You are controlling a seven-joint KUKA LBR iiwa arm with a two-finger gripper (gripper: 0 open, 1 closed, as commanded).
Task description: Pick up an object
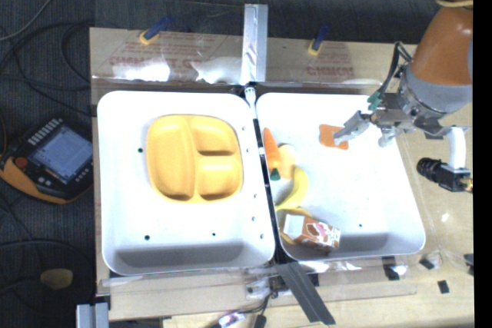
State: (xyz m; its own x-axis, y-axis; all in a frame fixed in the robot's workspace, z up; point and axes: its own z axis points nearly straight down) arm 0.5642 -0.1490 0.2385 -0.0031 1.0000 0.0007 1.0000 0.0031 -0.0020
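A small flat orange piece (pixel 331 136), thin and roughly wedge-shaped, lay on the floor of the right white bin (pixel 384 203), toward its far side and apart from the other contents. It looked like the likeliest target, because the two-finger gripper (pixel 367 124) hung just beside its right edge, reaching in low from the right. Whether the claw was spread or pinching anything could not be told at that angle. Against the bin's left wall sat an orange carrot-shaped toy (pixel 270 149), a yellow banana (pixel 293 184) and a small brown printed packet (pixel 310 231). The left white bin (pixel 123 188) held a yellow compartmented tray (pixel 194 157).
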